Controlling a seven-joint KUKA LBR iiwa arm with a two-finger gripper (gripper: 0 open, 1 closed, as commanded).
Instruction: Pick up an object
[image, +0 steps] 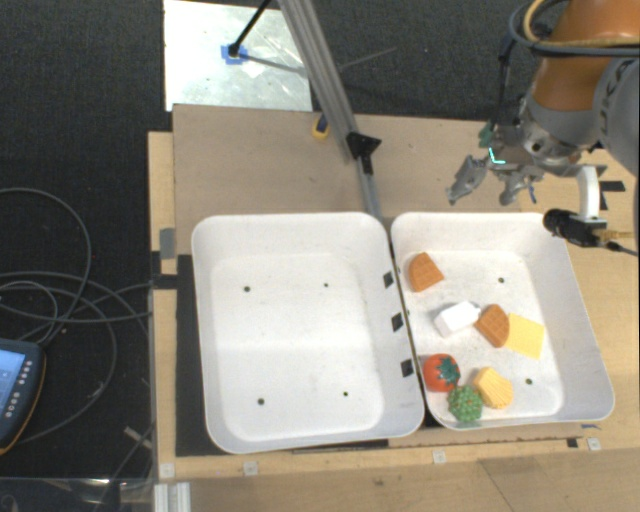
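My gripper (492, 187) hangs high over the back edge of the right bin (575, 290), its two fingers spread open with nothing between them. Below it, inside that bin, lie several small toys: an orange wedge (425, 271), a white block (456, 318), a brown round piece (492, 325), a yellow slab (526, 335), a red tomato (440, 372), a green broccoli (465, 404) and a yellow-orange corn piece (493, 388).
The left bin (290, 330) sits beside the right one on the brown bench. A grey pole (335, 90) slants across the back. A black cylinder (572, 227) juts over the right bin's far corner. Cables and a pendant (15, 385) lie on the floor at left.
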